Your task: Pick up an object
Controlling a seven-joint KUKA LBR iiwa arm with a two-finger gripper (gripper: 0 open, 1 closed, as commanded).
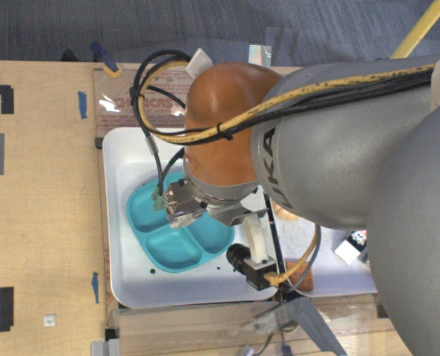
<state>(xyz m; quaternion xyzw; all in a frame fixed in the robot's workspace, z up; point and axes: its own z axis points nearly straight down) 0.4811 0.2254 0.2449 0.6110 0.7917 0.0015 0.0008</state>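
Observation:
A turquoise divided tray (168, 232) with rounded compartments lies in the left white bin (123, 221). The grey arm with its orange band reaches in from the right and hangs low over the bin. Its gripper (176, 208) sits right above the tray's upper middle, at or near the tray's dividing ridge. The wrist body hides most of the gripper and the tray's far side. I cannot tell whether anything is between the gripper's parts.
A small white and dark object (351, 245) lies in the right bin. An orange-brown object (300, 273) peeks out near the front under the arm. Black and yellow cables (149, 102) loop above the bin's far edge. The wooden bench (38, 199) extends left.

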